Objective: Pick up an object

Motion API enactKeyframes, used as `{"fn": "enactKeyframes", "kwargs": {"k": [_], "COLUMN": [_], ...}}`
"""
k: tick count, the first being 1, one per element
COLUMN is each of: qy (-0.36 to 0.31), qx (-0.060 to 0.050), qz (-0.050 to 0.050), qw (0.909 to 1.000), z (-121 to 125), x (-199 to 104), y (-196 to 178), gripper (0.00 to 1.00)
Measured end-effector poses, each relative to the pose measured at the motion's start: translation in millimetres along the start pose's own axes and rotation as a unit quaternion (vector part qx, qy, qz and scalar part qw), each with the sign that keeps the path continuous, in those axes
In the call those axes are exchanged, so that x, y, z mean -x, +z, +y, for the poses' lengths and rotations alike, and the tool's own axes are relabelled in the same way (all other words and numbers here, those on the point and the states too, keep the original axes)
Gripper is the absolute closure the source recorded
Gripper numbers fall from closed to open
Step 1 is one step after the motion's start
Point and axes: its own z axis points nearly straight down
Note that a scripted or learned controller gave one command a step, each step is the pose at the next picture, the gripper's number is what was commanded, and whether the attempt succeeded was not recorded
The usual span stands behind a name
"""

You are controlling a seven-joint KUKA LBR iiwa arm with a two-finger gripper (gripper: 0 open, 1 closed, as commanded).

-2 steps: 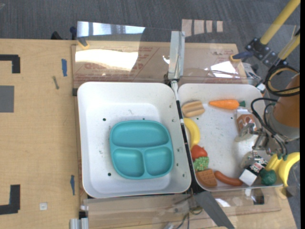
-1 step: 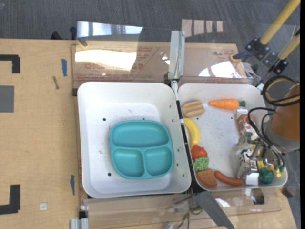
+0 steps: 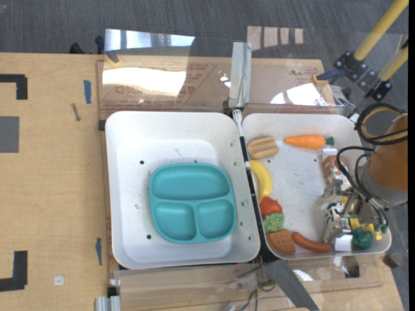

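The right bin (image 3: 295, 173) holds several toy foods. A carrot (image 3: 305, 141) and a tan bun (image 3: 262, 148) lie at its far side. A banana (image 3: 261, 177), a red piece (image 3: 271, 206), a green broccoli (image 3: 274, 222) and a brown slice (image 3: 282, 240) run down its left wall. A red sausage (image 3: 312, 242) lies at the near edge. My gripper (image 3: 338, 214) is low in the bin's right part, just right of and above the sausage. A green piece (image 3: 363, 239) and a small white block (image 3: 342, 243) sit close below it.
The left bin (image 3: 130, 148) carries a teal divided plate (image 3: 192, 201). A metal divider post (image 3: 240, 76) stands behind where the bins meet. The arm's orange band (image 3: 389, 167) and black cables overhang the right bin's right rim. A brown item (image 3: 331, 166) lies under the cables.
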Motion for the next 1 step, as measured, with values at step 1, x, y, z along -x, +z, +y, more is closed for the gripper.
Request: {"fn": "enactKeyframes", "kwargs": {"k": [1], "qy": [-0.001], "qx": [0.000], "qz": [-0.008], "qw": [1.0000], "z": [1.2], "x": [4.9], "y": [-12.7], "gripper": [1.00]}}
